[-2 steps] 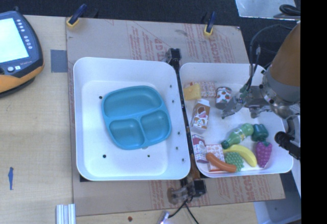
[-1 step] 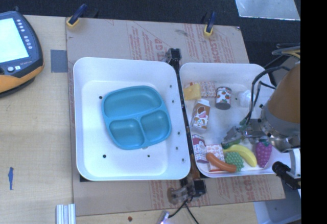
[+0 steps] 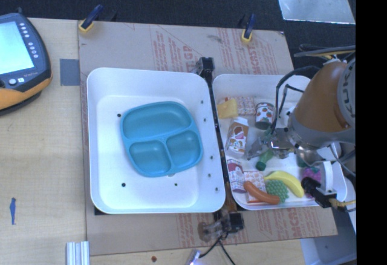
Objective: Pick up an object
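The gripper [image 3: 264, 150] hangs low in the right bin [image 3: 221, 85], among a banana [image 3: 289, 181], carrot [image 3: 261, 196] and small printed packets [image 3: 237, 138]; its opening cannot be told. The packets' print is too small to read. A blue tray [image 3: 161, 137] lies in the left bin [image 3: 103, 137].

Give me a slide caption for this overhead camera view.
KUKA arm's hand low over toy food in the right bin; blue divided plate in the left bin.
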